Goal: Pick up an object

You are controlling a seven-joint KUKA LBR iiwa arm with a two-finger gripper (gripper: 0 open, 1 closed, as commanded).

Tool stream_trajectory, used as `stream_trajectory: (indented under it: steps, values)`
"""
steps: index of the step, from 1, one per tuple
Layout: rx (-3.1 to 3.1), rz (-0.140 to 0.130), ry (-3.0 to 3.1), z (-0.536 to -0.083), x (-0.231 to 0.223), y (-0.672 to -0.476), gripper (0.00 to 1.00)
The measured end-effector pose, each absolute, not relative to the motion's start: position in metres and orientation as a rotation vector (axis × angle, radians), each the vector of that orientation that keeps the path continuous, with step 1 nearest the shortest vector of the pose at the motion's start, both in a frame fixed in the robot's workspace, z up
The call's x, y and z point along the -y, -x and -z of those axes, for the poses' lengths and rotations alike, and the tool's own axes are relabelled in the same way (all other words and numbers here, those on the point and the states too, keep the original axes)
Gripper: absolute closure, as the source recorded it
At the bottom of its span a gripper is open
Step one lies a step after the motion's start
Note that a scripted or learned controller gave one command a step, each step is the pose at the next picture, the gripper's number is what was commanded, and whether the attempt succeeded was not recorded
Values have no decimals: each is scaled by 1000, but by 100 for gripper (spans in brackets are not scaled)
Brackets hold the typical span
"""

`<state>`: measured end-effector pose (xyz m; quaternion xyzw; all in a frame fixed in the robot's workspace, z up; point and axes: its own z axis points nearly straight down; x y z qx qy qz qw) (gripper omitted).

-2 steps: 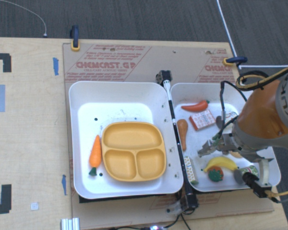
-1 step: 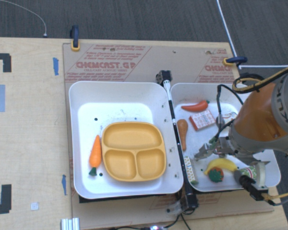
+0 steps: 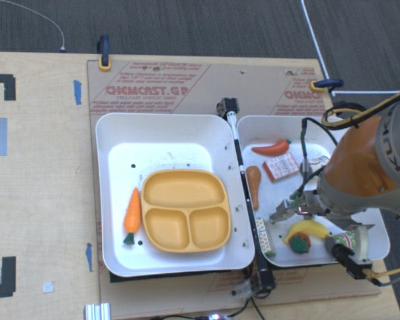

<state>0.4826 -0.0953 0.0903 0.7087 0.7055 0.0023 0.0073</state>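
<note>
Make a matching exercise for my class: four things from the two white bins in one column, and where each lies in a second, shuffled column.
Things:
1. carrot
2. divided yellow plate
3. red chili pepper
4. banana

Places:
A. top of the right bin
B. middle of the left bin
C. left bin, left of the plate
D. right bin, beneath the arm's wrist

Pairs: 1-C, 2-B, 3-A, 4-D

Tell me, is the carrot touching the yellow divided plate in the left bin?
Touching: the camera view shows the carrot lying against the yellow divided plate's left rim, no gap visible.
</note>
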Motion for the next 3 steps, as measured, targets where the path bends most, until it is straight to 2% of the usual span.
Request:
stream_trajectory:
  steps: [3]
  values:
    - [-2218,-15,-2214,-91,101,-483,0]
